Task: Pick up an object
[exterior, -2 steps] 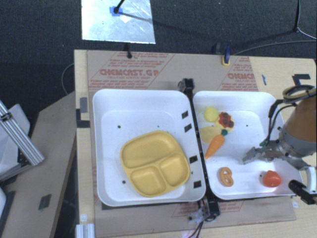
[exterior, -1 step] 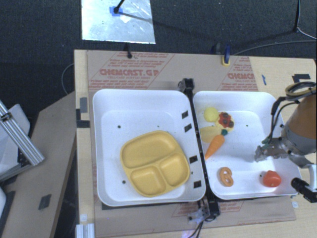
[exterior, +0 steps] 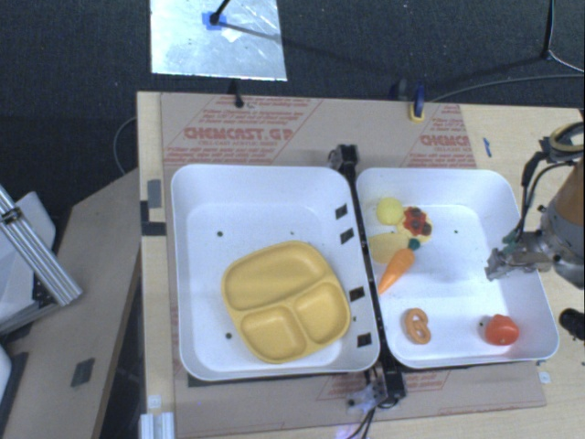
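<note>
Grey metal two-finger gripper (exterior: 501, 265), finger state indeterminable, at right white bin's (exterior: 526, 210) edge above red plastic tomato (exterior: 500, 330).

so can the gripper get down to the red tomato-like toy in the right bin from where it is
Probably yes. The gripper sits at the right bin's right wall, and the red round toy lies apart from the pretzel, with bare floor around it.

The flat brown cardboard-covered bench (exterior: 274, 126) bears two shallow white plastic bins, one just beside the gripper (exterior: 501, 263), the other (exterior: 196, 245) beyond it.
</note>
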You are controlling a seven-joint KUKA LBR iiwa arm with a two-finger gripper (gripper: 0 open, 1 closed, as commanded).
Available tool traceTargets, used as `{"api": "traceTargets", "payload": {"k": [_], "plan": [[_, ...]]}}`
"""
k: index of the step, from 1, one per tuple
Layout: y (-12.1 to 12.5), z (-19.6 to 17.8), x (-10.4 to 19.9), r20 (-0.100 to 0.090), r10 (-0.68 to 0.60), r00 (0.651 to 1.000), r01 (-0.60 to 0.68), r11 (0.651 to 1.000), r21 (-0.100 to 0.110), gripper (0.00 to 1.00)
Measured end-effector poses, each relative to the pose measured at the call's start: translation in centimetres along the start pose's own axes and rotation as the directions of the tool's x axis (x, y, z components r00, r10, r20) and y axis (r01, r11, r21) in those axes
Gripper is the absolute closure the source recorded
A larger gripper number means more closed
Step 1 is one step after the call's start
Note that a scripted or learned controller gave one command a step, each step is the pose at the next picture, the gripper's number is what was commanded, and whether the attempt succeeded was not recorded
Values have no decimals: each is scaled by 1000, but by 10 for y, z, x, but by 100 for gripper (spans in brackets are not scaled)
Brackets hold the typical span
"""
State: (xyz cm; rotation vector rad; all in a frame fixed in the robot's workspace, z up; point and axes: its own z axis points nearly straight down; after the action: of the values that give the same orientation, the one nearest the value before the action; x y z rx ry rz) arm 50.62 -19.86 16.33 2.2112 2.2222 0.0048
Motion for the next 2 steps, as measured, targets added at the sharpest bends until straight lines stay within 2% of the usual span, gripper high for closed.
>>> {"api": "traceTargets", "payload": {"k": [2], "plan": [[9, -89, 0, 0, 0, 1000, 0, 1000, 0, 100]]}}
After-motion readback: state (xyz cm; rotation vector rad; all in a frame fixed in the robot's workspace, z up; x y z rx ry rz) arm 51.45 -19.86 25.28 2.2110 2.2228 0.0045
